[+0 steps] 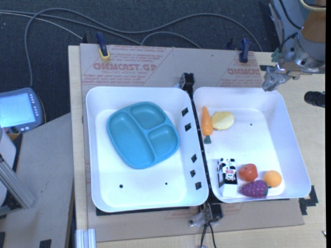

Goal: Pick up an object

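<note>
In the right bin (289,133) lie a carrot (206,121) and a pale yellow piece (223,120) near the far left. A black-and-white cow toy (227,171), a red tomato (248,172), an orange fruit (272,179) and purple grapes (254,189) sit along the near edge. My gripper (271,81) hangs above the bin's far right corner, well away from all of them. Nothing shows between its fingertips.
The left bin (98,154) holds a blue divided plate (143,134). Black clips line the seam between the bins. Clamps (103,46) hold the cardboard at the far edge. A tablet (18,108) rests off the bench to the left.
</note>
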